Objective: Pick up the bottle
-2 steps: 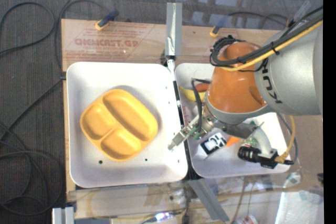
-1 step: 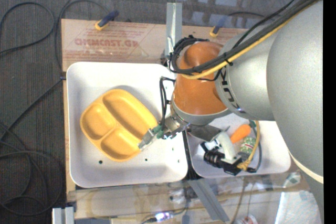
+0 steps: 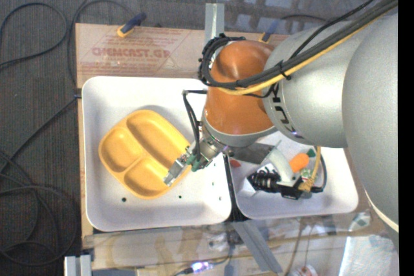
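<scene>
- While my fingers (image 3: 178, 169) hang over the yellow tray's (image 3: 139, 145) right edge, gap unclear, I cannot tell their state.
- Possibly the bottle (image 3: 284, 168) lies in the right bin (image 3: 343, 200); I'd cross there first.

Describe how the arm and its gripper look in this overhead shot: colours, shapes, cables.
The arm is bulky and rounded, with a smooth silver-grey shell and a glossy orange band above the wrist. Black and yellow cables run along its top, and a black cable loops around the orange part. The gripper is small and slender, metallic grey with green parts near its base.
</scene>
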You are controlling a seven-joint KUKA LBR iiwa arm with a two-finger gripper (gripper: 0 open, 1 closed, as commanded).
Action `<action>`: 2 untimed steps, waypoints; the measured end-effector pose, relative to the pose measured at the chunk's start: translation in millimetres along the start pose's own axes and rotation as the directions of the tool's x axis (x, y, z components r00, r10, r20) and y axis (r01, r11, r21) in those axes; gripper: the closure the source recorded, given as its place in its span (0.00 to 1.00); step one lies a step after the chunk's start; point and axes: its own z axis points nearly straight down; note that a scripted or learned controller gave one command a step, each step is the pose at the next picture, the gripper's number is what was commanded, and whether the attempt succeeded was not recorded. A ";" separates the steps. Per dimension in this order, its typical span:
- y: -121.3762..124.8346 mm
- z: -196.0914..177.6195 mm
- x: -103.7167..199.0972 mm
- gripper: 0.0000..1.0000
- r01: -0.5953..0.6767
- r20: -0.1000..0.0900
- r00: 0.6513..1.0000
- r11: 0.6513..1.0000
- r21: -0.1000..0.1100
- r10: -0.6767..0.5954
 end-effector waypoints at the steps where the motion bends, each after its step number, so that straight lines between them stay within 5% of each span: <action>1: 16.7 48.2 20.9 0.00 -0.009 -0.001 1.000 1.000 0.002 0.009; 2: 56.9 112.6 52.4 0.00 -0.179 0.013 0.984 0.984 -0.025 0.179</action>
